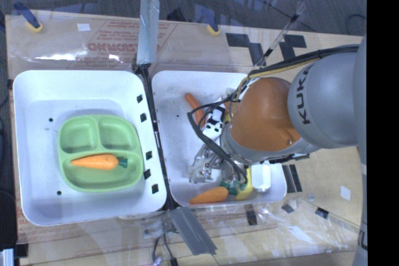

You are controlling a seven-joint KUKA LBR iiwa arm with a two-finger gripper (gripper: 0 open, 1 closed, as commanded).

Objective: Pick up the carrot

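Gripper [206, 168] low in right bin [168, 134], finger state unclear. Toy carrot [210, 196] at its 6 o'clock: probably light, stiff, slick; grasp mid-body.

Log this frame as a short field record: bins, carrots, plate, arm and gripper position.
left bin: holds a green divided plate
plate contents: one carrot in its long front compartment
right bin: carrot at front wall; another orange piece near the back, partly hidden
arm: over the right bin
gripper: low in the right bin, beside the front carrot
grasp: cannot tell
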